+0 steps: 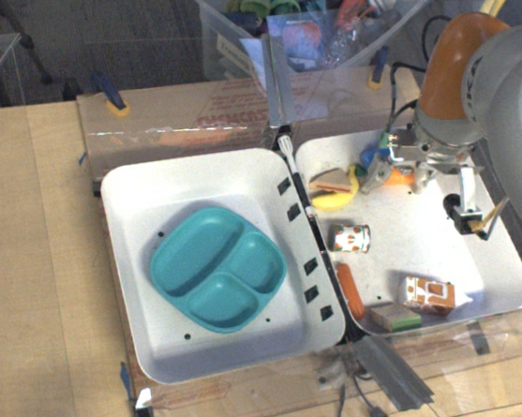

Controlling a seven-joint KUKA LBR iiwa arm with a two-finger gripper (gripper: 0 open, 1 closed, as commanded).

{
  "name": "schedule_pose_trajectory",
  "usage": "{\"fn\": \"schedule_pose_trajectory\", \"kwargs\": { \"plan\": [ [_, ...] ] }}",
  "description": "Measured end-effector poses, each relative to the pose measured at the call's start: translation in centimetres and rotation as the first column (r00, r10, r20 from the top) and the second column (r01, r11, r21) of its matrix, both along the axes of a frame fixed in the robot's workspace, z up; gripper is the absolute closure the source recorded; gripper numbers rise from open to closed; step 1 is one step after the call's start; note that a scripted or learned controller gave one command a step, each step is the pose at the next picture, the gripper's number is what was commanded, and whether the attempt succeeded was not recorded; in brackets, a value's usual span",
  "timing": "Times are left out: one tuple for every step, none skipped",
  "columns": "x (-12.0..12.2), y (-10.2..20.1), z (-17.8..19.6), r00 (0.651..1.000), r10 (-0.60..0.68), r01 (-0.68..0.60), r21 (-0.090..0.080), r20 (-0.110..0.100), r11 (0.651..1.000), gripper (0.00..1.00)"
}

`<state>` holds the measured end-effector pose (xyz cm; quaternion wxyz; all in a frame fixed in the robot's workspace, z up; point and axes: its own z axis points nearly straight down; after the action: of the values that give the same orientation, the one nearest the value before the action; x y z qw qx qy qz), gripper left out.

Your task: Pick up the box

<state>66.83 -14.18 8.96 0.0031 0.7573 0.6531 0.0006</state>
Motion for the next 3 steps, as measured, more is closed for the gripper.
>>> {"fn": "schedule_pose_trajectory", "kwargs": {
  "plan": [
    [-8.5,4.2,0.2,0.998,-0.062,0.062,0.006,-0.005,0.998,0.00],
    [-4.0,1.1,0.1,0.996,0.090,-0.090,0.000,0.006,0.996,0.00],
    [-7.6,4.5,0.0,0.995,-0.099,0.099,0.004,0.004,0.995,0.00]
  ]
}}
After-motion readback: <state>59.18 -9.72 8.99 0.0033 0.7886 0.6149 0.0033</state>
